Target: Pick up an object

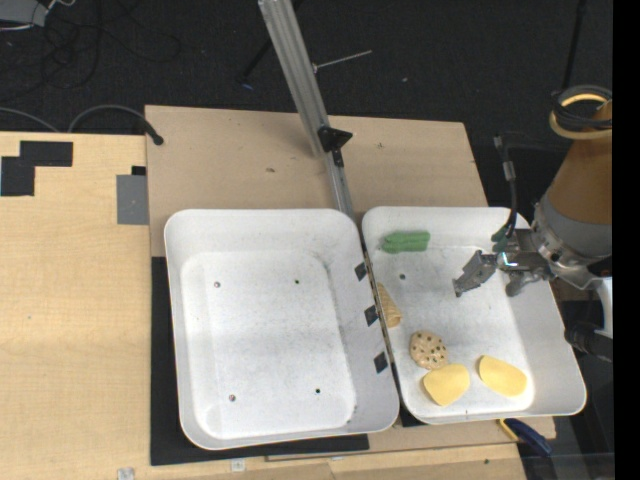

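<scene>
Gripper [492, 279] on my end hangs with fingers spread wide, holding nothing, over the right white bin [540, 403], near its right edge.

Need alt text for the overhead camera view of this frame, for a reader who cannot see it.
A grey robot arm reaches in from the right, its gripper open above the right bin, holding nothing. That bin holds a green block, a cookie and two yellow pieces near its front. The left bin sits alongside it.

Slanted metal rail [300, 78] behind two white bins [190, 238].
</scene>
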{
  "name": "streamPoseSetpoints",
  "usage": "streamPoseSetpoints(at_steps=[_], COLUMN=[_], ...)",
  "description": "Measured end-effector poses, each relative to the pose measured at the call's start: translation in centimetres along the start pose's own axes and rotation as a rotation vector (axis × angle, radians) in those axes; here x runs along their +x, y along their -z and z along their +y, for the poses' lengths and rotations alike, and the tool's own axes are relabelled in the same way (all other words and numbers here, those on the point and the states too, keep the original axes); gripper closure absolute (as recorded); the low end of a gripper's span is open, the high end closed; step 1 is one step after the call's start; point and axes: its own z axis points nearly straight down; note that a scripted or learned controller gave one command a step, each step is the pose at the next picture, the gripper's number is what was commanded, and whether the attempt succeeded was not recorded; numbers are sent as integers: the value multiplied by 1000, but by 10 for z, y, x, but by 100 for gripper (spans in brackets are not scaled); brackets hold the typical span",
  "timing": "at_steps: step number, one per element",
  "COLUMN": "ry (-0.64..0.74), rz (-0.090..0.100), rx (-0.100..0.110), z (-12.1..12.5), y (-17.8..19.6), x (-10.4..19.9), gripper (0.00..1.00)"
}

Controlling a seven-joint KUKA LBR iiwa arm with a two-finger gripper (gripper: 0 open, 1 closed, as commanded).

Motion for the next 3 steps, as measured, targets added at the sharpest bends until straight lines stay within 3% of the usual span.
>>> streamPoseSetpoints(at_steps=[1,3], ry=[-3,-2], rz=[-1,0], rx=[-4,1], z=[1,0], y=[2,-106], x=[-1,5], gripper=[0,0])
